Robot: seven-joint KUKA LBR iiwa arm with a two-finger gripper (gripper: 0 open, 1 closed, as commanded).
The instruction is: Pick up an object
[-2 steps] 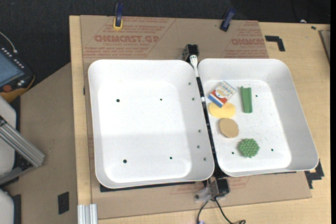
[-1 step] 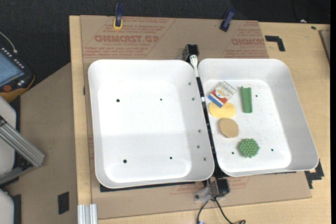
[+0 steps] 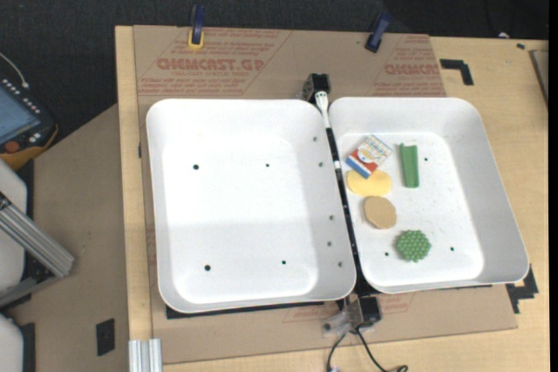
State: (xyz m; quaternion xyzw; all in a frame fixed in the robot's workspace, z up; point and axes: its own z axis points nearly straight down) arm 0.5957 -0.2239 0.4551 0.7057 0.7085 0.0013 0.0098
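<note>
Now: five small things wait in the right bin

Nearest the bin's middle stands the green bar [image 3: 409, 165], apart from its neighbours, its long axis running up and down the view, almost parallel to the seam between the bins. That makes it, to my judgement, the easiest target: a grasp would want to close across its short width, from left and right in the view.

Just left of it lies a packet [image 3: 370, 154] in red, blue and white, tilted, its lower edge touching or overlapping a yellow piece [image 3: 369, 183]. Below that sits a tan disc [image 3: 379, 212], close to the yellow piece or touching it. Lower right of the disc, and clear of it, rests a green ball [image 3: 413, 246] with a bumpy skin.

All five lie in the left half of the right bin [image 3: 488, 187], toward the seam. The left bin [image 3: 174, 213] adjoins it across that seam, and both sit on a board [image 3: 261, 57] clamped at its far edge.

As for the gripper, I cannot tell whether it is released or clenched, nor where the bar lies from it. Since the arm comes in from the view's right, the right bin is the nearer one, and a reach would likely cross the bin's bare right side first.
</note>
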